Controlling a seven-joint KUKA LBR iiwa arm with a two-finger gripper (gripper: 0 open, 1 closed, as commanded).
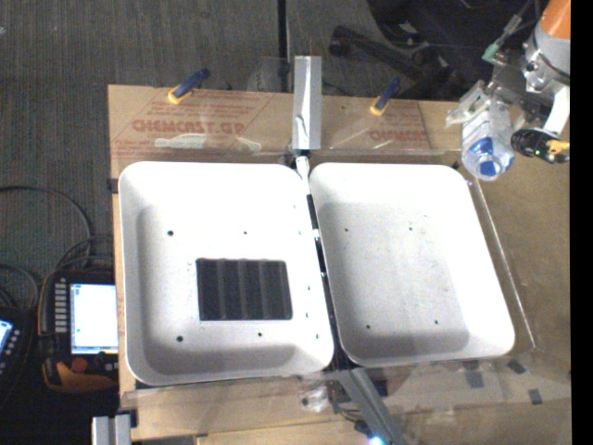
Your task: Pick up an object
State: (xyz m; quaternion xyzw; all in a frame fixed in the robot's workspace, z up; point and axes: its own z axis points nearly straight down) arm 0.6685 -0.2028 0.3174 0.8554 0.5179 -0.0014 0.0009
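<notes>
Lying flat in the left shallow white plastic bin (139, 193), a dark ribbed rectangular block (244, 289), untouched; well apart, past the right white bin's (482, 276) far corner, the grey gripper (488, 145), opening impossible to tell; seemingly pre-approach, needing travel leftward, then descent.

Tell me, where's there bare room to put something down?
The right bin is bare white floor, wall to wall. The left bin has bare floor around the dark ridged block. It's crowded where the gripper hangs, beyond the right bin's far corner.
</notes>
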